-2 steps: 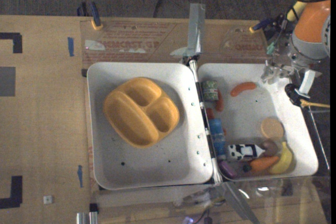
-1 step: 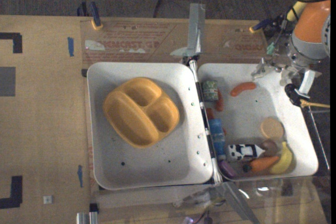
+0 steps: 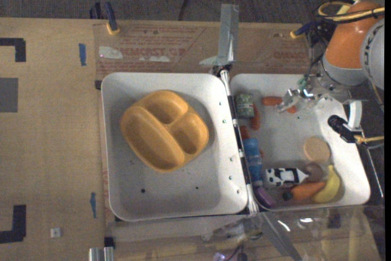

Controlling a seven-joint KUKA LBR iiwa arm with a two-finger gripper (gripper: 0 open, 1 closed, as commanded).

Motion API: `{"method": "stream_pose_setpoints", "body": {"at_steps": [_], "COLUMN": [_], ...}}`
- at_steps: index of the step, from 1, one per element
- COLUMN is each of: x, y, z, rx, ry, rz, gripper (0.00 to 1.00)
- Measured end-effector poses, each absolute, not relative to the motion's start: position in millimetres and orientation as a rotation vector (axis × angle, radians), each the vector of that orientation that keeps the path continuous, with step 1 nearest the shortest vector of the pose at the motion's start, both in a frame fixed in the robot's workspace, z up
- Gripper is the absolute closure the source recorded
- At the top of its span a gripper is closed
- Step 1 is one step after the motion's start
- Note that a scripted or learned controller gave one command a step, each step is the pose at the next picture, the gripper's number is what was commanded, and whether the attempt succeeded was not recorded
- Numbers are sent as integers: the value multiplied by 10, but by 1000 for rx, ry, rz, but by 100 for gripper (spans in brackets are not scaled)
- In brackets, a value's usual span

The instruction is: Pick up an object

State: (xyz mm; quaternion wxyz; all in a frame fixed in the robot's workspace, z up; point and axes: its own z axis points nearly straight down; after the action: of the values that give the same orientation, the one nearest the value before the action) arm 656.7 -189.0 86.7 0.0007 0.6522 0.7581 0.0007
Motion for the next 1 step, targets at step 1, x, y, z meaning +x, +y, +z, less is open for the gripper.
{"method": "stream_pose_setpoints", "body": {"at_steps": [1], "x": [5726], "y": [-1631], "z": [869], "rx": [2058], "ry": [2369], "rz": [4], "gripper": [0]}}
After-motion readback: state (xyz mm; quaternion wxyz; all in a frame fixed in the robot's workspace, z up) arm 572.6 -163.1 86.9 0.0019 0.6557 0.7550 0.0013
